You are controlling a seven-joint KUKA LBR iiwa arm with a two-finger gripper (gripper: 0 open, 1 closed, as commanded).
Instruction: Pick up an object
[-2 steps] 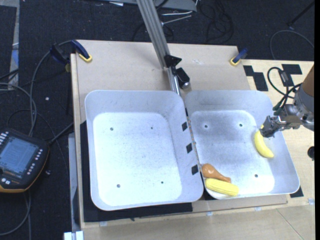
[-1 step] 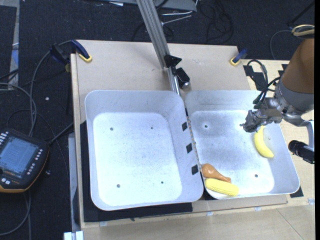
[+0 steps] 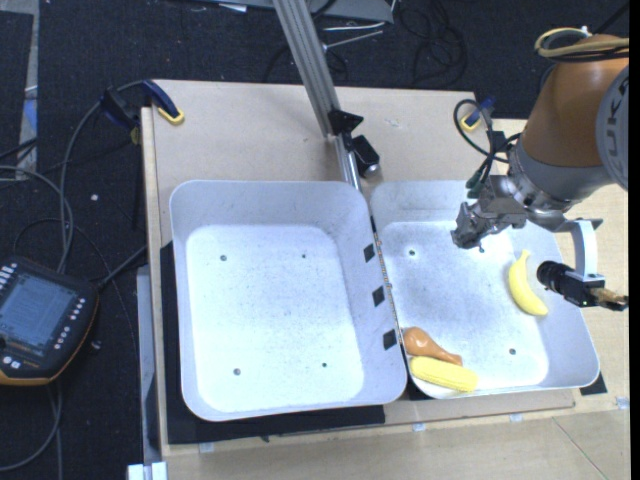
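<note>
My right bin [image 3: 560, 368] holds a smooth curved yellow banana [image 3: 526, 284] by its right wall, plus a knobbly corn cob [image 3: 444, 373] touching an orange-brown piece [image 3: 428, 344] at the front edge. My gripper [image 3: 470, 234] hovers above the speckled floor.

A yellow banana [image 3: 526, 284] lies flat in the right bin [image 3: 560, 363], near that bin's right wall, curved and running roughly top to bottom. At the bin's near edge lies a yellow corn cob [image 3: 444, 374], lengthwise along the rim. Touching the cob on its far side is an orange-brown, pear-like piece [image 3: 428, 344] close to the divider between the bins.
</note>
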